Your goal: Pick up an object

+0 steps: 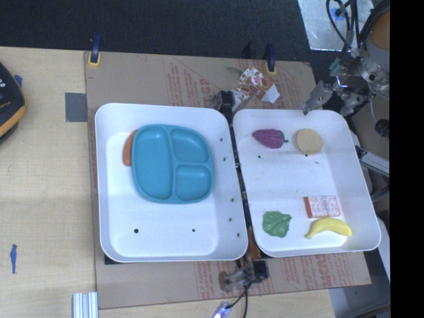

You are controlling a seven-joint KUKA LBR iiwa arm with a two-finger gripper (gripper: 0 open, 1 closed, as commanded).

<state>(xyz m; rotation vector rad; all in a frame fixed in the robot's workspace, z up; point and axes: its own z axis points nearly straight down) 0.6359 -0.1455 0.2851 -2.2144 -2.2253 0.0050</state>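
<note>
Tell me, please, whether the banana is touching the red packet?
Apart: the camera view shows white bin floor between the banana and the red packet.

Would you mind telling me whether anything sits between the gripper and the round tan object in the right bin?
Nothing visible does. The gripper hangs just past the right bin's far rim, and the round tan object lies just inside that rim, with bare white floor around it. The purple item lies beside it, apart.
</note>
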